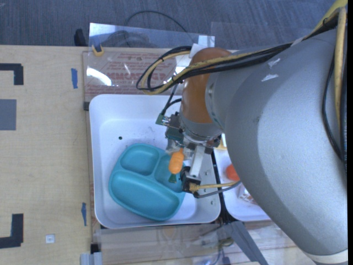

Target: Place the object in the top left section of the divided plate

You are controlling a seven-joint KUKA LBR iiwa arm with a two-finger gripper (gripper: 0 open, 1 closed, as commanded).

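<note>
roughly upright orange object (176, 162), seemingly gripped by end effector (180, 164), above teal divided plate (144, 182).

The divided plate (144, 187) lies in the left bin (105, 120), the object (176, 162) seemingly over its right edge.

bulky grey arm (287, 131), orange wrist band (198, 87), yellow-black cables (165, 70)

Open bin floor (118, 123) above and left of divided plate (144, 182); clear approach there. Plate's left compartment (139, 159) and large lower compartment (140, 195) unobstructed from above. Right side blocked: gripper (185, 167) with orange object (176, 162) over plate's right edge, arm (276, 142) covering right bin (242, 211).
</note>
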